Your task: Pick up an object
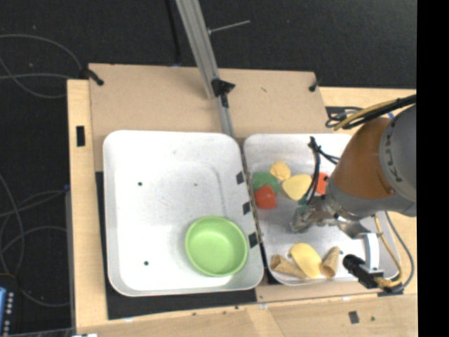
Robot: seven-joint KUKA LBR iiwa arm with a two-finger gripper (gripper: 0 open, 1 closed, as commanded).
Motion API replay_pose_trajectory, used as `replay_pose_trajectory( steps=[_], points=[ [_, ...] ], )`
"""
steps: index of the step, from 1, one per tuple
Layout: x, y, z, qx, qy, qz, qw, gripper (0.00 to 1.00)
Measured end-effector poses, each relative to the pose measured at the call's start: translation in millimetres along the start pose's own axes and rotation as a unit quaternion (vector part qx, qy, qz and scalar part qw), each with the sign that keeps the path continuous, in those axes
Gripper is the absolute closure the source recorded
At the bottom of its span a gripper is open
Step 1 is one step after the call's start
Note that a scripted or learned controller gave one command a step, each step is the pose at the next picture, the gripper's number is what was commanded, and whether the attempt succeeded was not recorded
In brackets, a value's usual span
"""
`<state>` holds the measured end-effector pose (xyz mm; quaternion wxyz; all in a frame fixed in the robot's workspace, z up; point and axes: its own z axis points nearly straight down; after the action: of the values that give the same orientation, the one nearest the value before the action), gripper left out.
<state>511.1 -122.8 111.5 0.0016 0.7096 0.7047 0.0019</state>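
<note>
Yellow toy (297, 186) in rt bin (280, 146) by arm (365, 170) w/ partial "KU" lettering; jaws (303, 220) state can't tell.

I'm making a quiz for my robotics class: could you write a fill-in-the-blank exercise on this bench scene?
1. The round light-green plastic bowl sits in the ____ white bin.
2. The small red piece lies in the ____ white bin.
3. The grey arm's claw is over the ____ white bin.
4. The band above the arm's wrist is ____.

Missing words: left; right; right; orange
</note>
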Motion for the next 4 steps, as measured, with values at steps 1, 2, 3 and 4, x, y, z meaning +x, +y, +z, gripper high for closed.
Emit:
replay_pose_trajectory(
  steps=[1,2,3,4],
  points=[
    [4,-6,-49,0.000,0.000,-0.005,1.0000,1.00],
    [11,-9,-100,-0.001,0.000,-0.006,1.0000,1.00],
    [11,-7,-131,0.000,-0.001,-0.006,1.0000,1.00],
    [69,5,-133,0.001,0.001,-0.008,1.0000,1.00]
  ],
)
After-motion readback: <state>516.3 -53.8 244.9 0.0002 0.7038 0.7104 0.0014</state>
